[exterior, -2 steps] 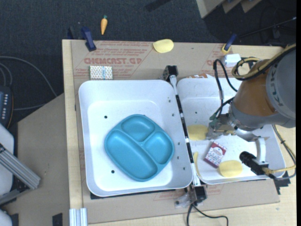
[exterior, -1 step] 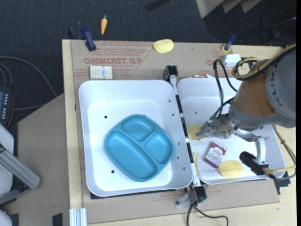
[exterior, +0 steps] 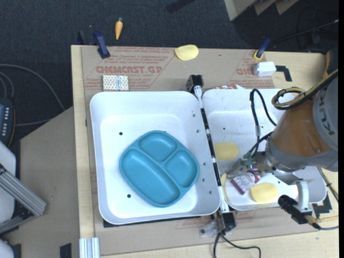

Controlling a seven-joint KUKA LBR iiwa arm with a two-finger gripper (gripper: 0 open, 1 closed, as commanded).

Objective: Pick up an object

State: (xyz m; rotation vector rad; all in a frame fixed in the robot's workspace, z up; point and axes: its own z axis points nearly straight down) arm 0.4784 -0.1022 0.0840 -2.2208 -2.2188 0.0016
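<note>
From the camera above, the arm (exterior: 301, 136) reaches in from the right and hangs low over the right bin (exterior: 236, 104). Its gripper (exterior: 252, 163) is down near the bottom of that bin, close to the small things there. I cannot tell if the fingers are wide or narrow, because the arm's own body hides them. Nothing can be seen held between them, so I think the pick is not done yet. The arm looks like it is in place for a try, and the grab and the lift are what is left.

The right bin holds a few small things. A yellow round piece (exterior: 226, 151) lies near the bin's left wall. A small pink packet (exterior: 242, 183) lies just below the gripper. A pale yellow lump (exterior: 264, 192) sits right beside the packet, near the front edge. Any of these could be the thing to pick.

The left bin (exterior: 107, 112) holds one big thing, a blue plate (exterior: 158, 168) with three parts. It lies flat and well apart from the gripper.

On the table (exterior: 140, 63) behind the bins sits another yellow lump (exterior: 186, 52).
</note>
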